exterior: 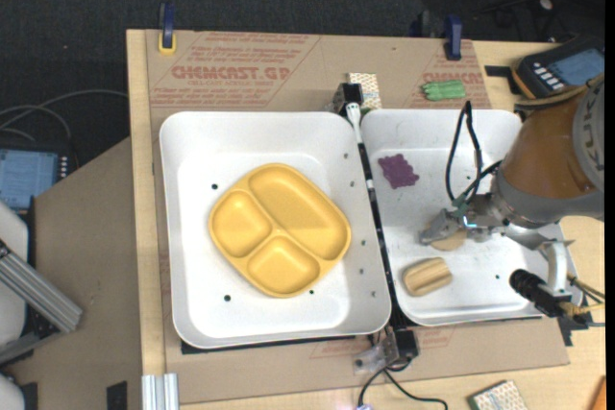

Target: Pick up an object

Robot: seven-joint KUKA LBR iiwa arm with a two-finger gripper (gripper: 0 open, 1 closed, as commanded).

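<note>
Over the right bin (500,302), camera view: claw (444,230) is low at mid-bin, arm (548,168) reaching in from the bin's right side. Finger spread is too blurred to read, so cannot tell what state the claw is in. Nothing visibly clamped in it.

Candidates inside the right bin: a tan bread-roll-like piece (427,277) lying just below the claw toward the bin's near edge, apart from it as far as I can see; a small tan bit (450,241) right at the claw tip, possibly touching, can't confirm. Purple grape bunch (397,171) sits toward the bin's far-left corner, well apart from the claw.

Left of the right bin: second white bin (183,235) holding a yellow three-section plate (279,228). Behind the right bin on the bench (240,72): a green item (444,91), untouched.

Progress, my read: approach done, claw at grasp height. No lift visible, every object appears to rest on the bin floor. Left: close on something, raise it clear.
</note>
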